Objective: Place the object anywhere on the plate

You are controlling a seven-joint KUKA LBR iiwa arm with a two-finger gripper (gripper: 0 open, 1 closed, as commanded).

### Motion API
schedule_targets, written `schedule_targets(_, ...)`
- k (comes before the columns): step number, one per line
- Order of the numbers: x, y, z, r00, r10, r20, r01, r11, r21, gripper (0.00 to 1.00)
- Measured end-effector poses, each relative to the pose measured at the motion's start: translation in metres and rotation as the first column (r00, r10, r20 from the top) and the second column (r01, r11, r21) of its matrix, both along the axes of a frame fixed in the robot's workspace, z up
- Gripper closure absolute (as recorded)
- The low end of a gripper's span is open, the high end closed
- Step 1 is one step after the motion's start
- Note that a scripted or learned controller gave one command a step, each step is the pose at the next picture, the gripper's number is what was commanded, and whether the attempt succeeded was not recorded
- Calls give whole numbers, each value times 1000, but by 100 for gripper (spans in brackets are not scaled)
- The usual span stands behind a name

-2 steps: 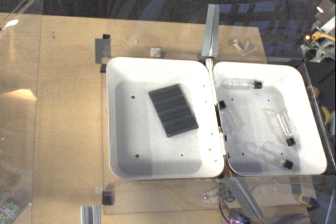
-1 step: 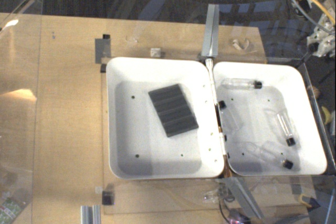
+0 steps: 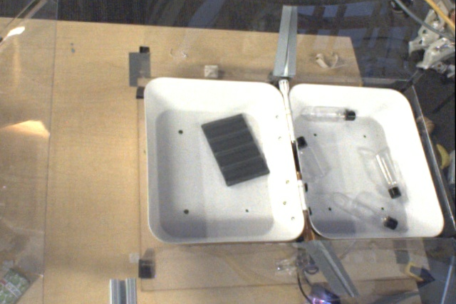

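Vials, clear with black caps, loose in right bin awaiting pickup; dark ribbed plate flat in left bin as target; gripper parked far right, jaws' state indiscernible.

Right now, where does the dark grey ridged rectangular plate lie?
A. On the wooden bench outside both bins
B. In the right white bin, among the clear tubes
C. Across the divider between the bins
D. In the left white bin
D: the dark grey ridged rectangular plate lies flat and turned at an angle on the floor of the left white bin, while the clear plastic tubes with black caps are in the right white bin.
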State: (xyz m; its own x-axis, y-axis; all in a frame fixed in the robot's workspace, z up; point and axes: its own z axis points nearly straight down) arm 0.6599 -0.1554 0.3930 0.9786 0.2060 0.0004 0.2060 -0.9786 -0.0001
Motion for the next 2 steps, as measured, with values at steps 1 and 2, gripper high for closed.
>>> schedule_targets(1, 2, 47, 42, 998, 69, 1, -69, 998, 1, 100)
schedule_targets(2, 3, 47, 51, 997, 71, 1, -71, 997, 3, 100)
